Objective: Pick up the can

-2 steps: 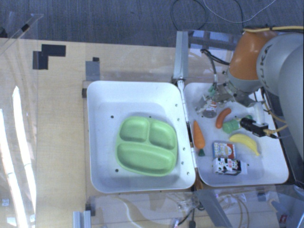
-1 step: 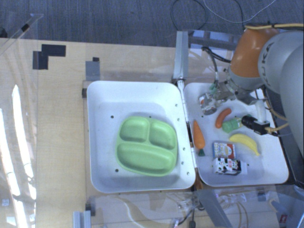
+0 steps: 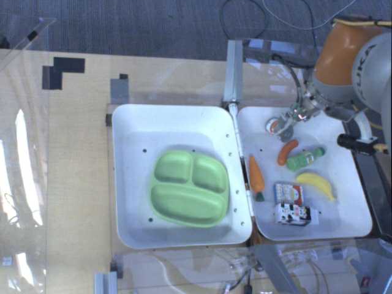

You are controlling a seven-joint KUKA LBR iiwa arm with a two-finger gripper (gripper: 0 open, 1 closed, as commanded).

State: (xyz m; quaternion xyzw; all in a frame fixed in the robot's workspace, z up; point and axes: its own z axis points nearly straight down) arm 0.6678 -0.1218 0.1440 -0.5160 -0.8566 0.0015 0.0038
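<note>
The can (image 3: 273,126) is small and silvery with a reddish rim, and it lies near the back left of the right bin (image 3: 361,225). My gripper (image 3: 290,119) reaches in from the upper right and sits just to the right of the can, at its edge. From this angle I cannot tell whether it touches or grips the can. The grey arm with its orange band (image 3: 343,54) rises behind it.
In the right bin lie a reddish sausage (image 3: 286,152), a green bottle (image 3: 304,158), a banana (image 3: 316,184), a carrot (image 3: 255,176), a red box (image 3: 288,193) and a black-and-white box (image 3: 292,214). A green divided tray (image 3: 190,188) fills the left bin (image 3: 131,133).
</note>
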